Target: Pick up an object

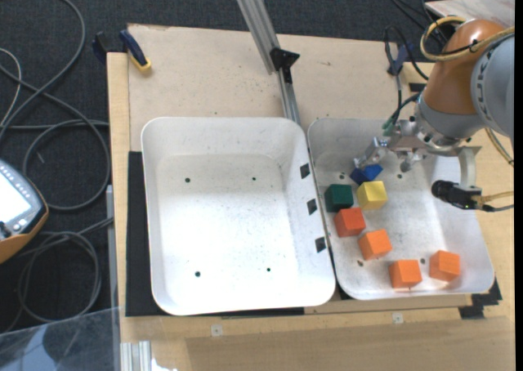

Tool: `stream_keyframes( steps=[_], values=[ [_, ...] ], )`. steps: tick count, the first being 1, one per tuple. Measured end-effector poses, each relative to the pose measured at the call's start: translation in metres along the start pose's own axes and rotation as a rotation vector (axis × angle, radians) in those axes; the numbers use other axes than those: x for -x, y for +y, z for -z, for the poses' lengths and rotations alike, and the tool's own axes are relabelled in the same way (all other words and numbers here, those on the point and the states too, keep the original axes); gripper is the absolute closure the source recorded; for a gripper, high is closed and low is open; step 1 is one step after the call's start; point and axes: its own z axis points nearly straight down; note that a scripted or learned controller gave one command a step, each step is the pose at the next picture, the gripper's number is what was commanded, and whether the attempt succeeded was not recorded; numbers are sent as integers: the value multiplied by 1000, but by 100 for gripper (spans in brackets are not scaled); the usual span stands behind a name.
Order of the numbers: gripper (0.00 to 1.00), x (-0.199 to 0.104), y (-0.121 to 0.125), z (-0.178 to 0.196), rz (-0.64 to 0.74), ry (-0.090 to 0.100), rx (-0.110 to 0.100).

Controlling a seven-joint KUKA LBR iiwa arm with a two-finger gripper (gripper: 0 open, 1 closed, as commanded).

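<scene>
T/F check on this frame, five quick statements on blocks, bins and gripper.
1. All blocks lie in the right bin. True.
2. Four orange blocks are there. True.
3. The green block sits in the left bin. False: it is in the right bin, near the divider.
4. The gripper is over the left bin. False: it is over the right bin's far end, by the blue block.
5. The yellow block lies right of the green block. True.

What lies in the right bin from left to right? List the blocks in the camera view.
Green cube → blue block → yellow cube → orange cube at the front → orange cube farthest right.
</scene>
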Motion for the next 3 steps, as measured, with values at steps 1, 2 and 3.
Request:
stream_keyframes(
  steps=[1,2,3],
  values=[
    [100,1,2,16,1,-4,9],
    [100,-3,3,60,2,-5,5],
    [100,2,-4,114,0,-6,7]
  ],
)
